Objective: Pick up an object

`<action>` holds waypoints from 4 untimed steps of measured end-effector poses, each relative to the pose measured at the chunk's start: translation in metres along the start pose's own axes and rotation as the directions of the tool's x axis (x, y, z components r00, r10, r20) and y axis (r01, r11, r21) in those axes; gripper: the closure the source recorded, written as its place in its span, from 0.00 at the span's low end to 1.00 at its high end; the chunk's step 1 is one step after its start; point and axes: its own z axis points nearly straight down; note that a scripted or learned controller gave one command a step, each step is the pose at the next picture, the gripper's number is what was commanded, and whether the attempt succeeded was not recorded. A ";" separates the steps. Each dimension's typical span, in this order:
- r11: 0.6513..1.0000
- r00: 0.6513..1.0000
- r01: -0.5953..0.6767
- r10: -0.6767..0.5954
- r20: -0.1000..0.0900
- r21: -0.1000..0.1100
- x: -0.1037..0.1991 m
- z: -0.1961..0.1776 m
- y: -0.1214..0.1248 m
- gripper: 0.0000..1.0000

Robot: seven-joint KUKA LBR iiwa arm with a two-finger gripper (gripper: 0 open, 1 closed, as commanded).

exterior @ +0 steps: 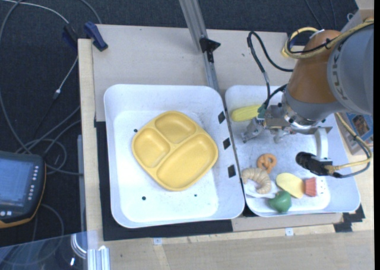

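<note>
The arm (pixel 332 73) reaches in from the right and hangs low over the right bin (pixel 312 203). The left bin (pixel 127 203) bears a yellow divided plate (pixel 175 150), well apart from the tool and by my reading no target here.

The gripper (pixel 264 137) sits in the upper part of the right bin. Its two fingers look spread, with bare bin floor between them and nothing pinched.

The corn (pixel 244 113) lies just beside the gripper, toward the bin's inner wall, and looks like the nearest candidate. The rest of the things cluster at the near end of the same bin:
- a croissant (pixel 256 175) resting on something white
- a lemon (pixel 289 184) next to it
- a green piece (pixel 280 202) touching the lemon's lower edge
- a pretzel (pixel 267 161) just above the croissant
- a red block (pixel 310 187) right beside the lemon

I judge the step in hand to be the approach: the tool is down among the things, but no grasp is made yet. The next move calls for shifting it so one thing lies squarely between the fingers, either the corn or the pretzel, and then closing and lifting. The corn lies close to the wall, so a finger may catch the rim; the pretzel lies flat and thin and may slip out of the pinch
</note>
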 end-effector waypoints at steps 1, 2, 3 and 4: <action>1.000 1.000 0.000 0.000 0.000 -0.001 0.001 0.041 -0.001 0.00; 1.000 1.000 0.000 0.000 0.000 -0.009 0.001 0.027 0.001 1.00; 1.000 1.000 0.001 -0.001 0.004 -0.017 -0.007 -0.028 0.009 1.00; 1.000 1.000 0.001 -0.001 0.004 -0.018 -0.011 -0.092 0.012 1.00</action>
